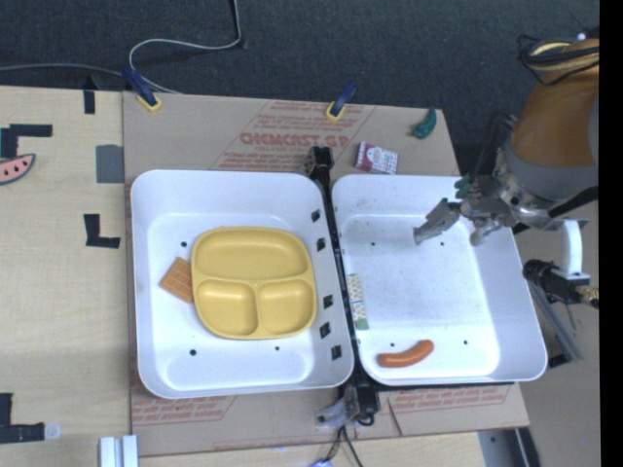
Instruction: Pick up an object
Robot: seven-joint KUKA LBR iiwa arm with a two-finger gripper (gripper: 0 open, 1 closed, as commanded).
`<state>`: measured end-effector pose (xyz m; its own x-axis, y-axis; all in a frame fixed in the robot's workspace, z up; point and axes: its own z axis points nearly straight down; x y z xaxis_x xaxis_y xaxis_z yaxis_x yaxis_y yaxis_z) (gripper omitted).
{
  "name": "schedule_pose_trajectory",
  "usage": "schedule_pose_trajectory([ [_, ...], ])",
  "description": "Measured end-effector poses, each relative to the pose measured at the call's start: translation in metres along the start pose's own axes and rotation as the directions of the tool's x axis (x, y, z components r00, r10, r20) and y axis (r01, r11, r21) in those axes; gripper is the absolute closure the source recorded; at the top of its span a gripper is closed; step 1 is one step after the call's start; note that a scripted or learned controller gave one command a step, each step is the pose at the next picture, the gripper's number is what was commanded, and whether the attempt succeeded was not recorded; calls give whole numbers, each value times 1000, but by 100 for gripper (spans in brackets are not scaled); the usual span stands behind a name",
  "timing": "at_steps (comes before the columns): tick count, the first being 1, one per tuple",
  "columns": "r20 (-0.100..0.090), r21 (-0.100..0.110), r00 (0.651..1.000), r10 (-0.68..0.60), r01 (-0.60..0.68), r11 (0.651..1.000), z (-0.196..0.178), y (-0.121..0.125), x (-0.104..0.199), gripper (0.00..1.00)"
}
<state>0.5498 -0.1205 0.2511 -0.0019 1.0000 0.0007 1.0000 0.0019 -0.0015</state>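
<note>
Two metal fingers of the grey two-finger gripper [456,224] are seen spread apart over the upper right part of the right shallow white plastic bin [506,358], with nothing held between them. One finger reaches left toward the bin's middle; the other points down near the right wall. Behind them, the grey arm with its orange band [557,115] is seen coming in from the right.

Near the front wall of the same bin, well apart from the gripper, a small curved orange-red sausage-shaped toy [405,354] is seen lying flat on the floor. It is judged to be light, probably smooth plastic or rubber, and likely to roll or slip if pinched at its rounded ends. A hold across the middle of its length, with the fingers set on either side of the narrow body, would be the safer choice.

Along the divider, a small printed paper label [355,300] is seen lying flat at the bin's left edge.

In the left shallow white plastic bin [156,358], a yellow three-compartment plastic plate [255,282] is seen resting, with a tan square cracker-like piece [177,280] tucked partly under its left rim. The plate is judged stiff and too broad for a pinch anywhere but its rim.
</note>
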Motion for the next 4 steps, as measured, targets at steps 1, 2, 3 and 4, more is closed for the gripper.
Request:
schedule_pose_trajectory([
  [1, -1, 2, 1000, 2, -2, 1000, 157, -36, -7, 0],
  [2, 2, -6, 1000, 0, 0, 1000, 165, 22, 12, 0],
  [3, 4, -7, 1000, 1, -1, 1000, 155, 22, 11, 100],
  [4, 3, -6, 1000, 1, -1, 1000, 155, 22, 11, 0],
])
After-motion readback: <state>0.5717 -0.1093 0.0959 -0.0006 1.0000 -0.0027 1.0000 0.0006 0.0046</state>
